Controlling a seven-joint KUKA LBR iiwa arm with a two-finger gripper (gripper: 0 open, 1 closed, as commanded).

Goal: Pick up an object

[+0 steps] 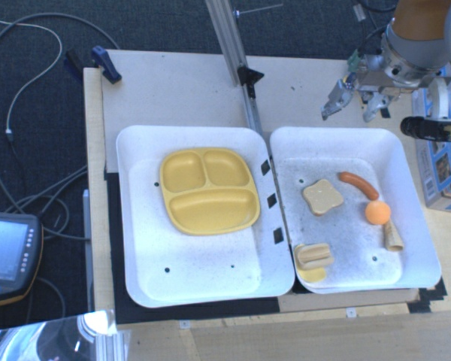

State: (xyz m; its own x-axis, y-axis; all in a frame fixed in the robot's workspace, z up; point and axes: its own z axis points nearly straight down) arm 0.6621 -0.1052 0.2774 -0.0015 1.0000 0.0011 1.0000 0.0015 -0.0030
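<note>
My gripper (355,104) hangs open above the bench just behind the right bin's (406,153) far rim, with nothing between its fingers. In that bin lie a slice of toast (322,197), a sausage (358,184), an orange ball (377,213), a small tan cone-shaped piece (393,237) and a sandwich-like block (313,256) on a yellow piece at the front edge. All of them lie in front of the gripper, apart from it.
The left bin (135,201) holds a yellow divided plate (209,189). A metal post (229,28) rises at a slant from between the bins at the back. A blue clamp (105,62) sits at the bench's back left corner. Cables run over the floor at left.
</note>
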